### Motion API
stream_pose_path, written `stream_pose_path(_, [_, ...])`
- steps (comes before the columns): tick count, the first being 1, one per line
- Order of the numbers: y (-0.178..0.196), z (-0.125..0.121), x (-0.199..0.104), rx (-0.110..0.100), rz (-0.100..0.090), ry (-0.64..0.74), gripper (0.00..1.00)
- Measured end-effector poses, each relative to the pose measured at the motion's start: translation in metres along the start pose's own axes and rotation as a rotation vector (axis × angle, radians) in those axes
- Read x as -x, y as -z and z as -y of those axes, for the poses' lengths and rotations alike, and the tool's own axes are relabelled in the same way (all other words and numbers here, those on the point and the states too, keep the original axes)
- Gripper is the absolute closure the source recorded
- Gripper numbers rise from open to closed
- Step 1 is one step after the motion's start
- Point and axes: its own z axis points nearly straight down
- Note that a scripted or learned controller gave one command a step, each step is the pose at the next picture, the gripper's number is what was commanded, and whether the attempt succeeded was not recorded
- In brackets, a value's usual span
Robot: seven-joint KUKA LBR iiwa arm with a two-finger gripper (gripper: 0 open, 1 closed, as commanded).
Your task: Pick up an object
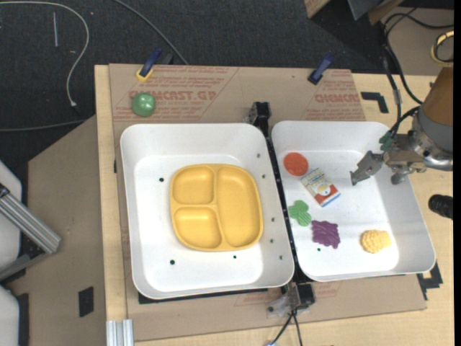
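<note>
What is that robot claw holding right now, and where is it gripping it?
Nothing. The gripper hangs open above the right bin, apart from the small carton and the other toys.

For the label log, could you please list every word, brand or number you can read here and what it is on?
"CHEMCAST GP", faint red print, partly legible: on the brown board under the bins, printed again at its right.
Small carton in the right bin: print too small to read.
</note>
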Motion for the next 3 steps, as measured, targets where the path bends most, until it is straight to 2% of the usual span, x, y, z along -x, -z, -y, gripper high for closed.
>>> stream_pose_path(1, [0.006, -0.003, 0.000, 0.012, 0.003, 0.003, 0.00])
stream_pose_path(2, [-0.057, -0.001, -0.001, 0.006, 0.001, 0.003, 0.00])
stream_pose_path(3, [-0.100, -0.001, -0.001, 0.007, 0.001, 0.003, 0.00])
